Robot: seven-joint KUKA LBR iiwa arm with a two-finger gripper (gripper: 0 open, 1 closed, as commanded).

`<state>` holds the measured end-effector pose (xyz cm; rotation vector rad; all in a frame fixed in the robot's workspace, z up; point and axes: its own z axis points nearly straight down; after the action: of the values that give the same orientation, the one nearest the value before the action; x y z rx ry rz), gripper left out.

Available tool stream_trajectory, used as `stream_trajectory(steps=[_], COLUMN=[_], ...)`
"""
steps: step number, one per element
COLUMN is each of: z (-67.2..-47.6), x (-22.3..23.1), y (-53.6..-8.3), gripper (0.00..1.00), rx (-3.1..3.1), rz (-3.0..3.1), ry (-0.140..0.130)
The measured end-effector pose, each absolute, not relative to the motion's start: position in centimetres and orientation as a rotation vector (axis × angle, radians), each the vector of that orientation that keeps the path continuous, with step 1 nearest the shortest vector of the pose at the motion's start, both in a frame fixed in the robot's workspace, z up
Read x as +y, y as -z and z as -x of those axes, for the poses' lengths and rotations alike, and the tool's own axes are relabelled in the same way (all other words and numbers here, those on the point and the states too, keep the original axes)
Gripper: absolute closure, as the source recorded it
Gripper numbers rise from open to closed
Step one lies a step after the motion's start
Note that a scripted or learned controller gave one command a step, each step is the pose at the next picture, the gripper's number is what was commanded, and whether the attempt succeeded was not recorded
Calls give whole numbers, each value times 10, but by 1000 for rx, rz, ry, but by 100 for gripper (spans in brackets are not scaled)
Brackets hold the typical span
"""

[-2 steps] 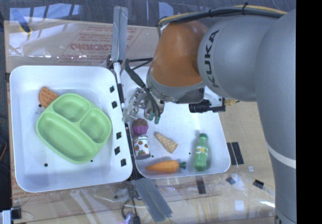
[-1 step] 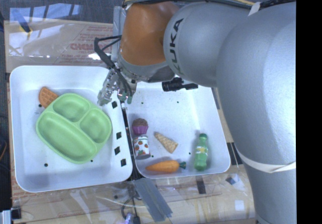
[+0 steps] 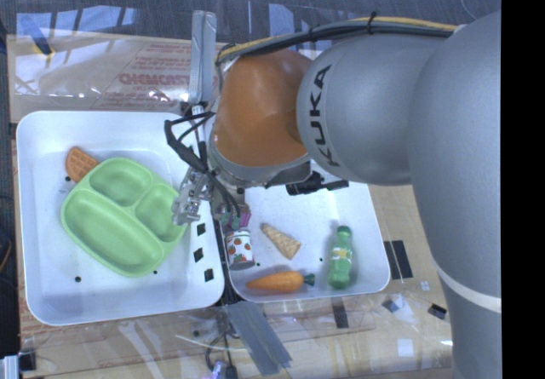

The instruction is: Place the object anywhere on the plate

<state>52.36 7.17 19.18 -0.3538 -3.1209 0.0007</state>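
the grey arm (image 3: 383, 105) sprawls over the right bin (image 3: 375, 279), above the carrot (image 3: 276, 282), green bottle (image 3: 341, 257), wedge (image 3: 282, 240) and small can (image 3: 240, 249). green plate (image 3: 119, 215) sits in the left bin (image 3: 51, 301), waffle (image 3: 81, 163) touching its edge. claw (image 3: 204, 203) hangs between the bins, grip: cannot tell.

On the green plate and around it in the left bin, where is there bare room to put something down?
All three wells of the green plate are bare. The left bin has bare floor below the plate and along its left wall. It is crowded at the plate's right edge, under the gripper, and its upper left, by the waffle.
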Motion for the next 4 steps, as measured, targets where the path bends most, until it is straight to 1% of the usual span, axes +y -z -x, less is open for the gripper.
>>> stream_trajectory(steps=[1,2,3,4], z=[-575,-631,-567,-615], x=[47,-17,16,-41], y=[-207,-238,-192,-243], gripper=[100,100,100,100], rx=[-3142,-3142,-3118,-3134], rz=[-137,-144,-380,-259], ry=[-1,-2,0,-3])
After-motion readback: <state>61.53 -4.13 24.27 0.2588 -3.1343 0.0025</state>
